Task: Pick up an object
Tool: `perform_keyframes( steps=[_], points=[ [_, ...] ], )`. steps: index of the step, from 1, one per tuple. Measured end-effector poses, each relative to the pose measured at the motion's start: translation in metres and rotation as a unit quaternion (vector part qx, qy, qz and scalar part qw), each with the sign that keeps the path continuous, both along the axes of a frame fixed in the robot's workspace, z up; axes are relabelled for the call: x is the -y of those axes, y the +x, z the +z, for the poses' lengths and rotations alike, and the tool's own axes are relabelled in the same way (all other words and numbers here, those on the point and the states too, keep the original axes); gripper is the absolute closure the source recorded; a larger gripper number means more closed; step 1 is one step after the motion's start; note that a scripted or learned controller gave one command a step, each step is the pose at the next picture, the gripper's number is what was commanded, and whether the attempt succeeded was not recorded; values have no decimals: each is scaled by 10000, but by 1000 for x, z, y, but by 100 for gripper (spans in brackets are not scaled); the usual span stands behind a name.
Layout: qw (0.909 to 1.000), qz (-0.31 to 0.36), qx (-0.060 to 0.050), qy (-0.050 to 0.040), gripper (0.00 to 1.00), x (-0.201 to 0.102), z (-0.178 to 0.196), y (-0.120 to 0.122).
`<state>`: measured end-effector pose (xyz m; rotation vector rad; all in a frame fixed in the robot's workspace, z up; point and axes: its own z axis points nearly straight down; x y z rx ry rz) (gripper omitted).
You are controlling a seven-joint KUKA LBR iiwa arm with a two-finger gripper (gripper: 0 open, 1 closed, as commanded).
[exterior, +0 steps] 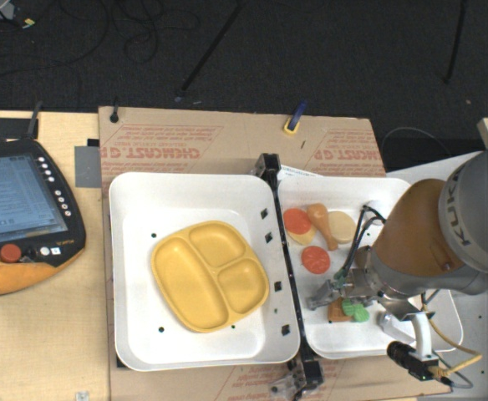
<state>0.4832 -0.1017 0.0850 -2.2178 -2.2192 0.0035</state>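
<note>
Surface: wooden bench point(43, 341) under a cardboard sheet point(227, 144), black backdrop with loose cables behind.
Left bin: white bin point(131, 224) holding a yellow divided plate point(209, 274), well apart from the arm.
Right bin: white bin point(378, 190) holding the candidate objects, namely a red disc point(316, 260), a red-and-cream round piece point(297, 224), a tan drumstick shape point(322, 222) and a pale round piece point(342, 225), clustered at the far side.
Gripper: gripper point(338, 295) low in the right bin, just beside a small green and brown item point(350, 311); likely placed for a grasp there.
Fingers: spacing cannot be told; no object seen between them.
Writing: "CHEMCAST GP" printed in red, upside down, on the cardboard; "KU" on the arm.
Pendant: control pendant point(22, 215) at left, screen text illegible.
</note>
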Motion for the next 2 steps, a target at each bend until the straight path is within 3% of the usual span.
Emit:
perform_keyframes(
  steps=[1,2],
  points=[
    [10000,-53,5,-7,100,3,12,0],
    [10000,0,25,-4,100,-7,67,2]
  ],
)
